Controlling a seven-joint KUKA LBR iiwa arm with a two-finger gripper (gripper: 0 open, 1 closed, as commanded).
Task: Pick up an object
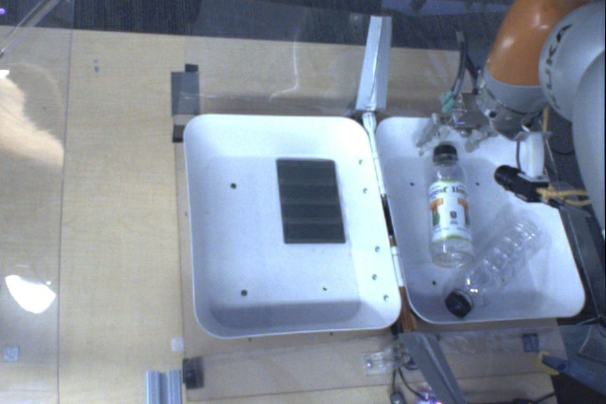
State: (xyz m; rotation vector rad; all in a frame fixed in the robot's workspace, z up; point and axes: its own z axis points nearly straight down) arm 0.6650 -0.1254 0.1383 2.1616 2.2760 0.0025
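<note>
From the upper right of the frame the arm (540,43) bends down over the right bin (568,293), gripper (453,130) jaws apart above the labelled clear bottle (449,213) lying mid-bin.

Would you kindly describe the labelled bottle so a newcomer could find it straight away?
Of the two white bins, look in the right bin, the one nearer the arm. The labelled bottle lies near that bin's middle, its dark cap pointing toward the tool at the far edge. Unlike the clear bottle lying slantwise beside it, it carries a white label with green and orange print.
</note>
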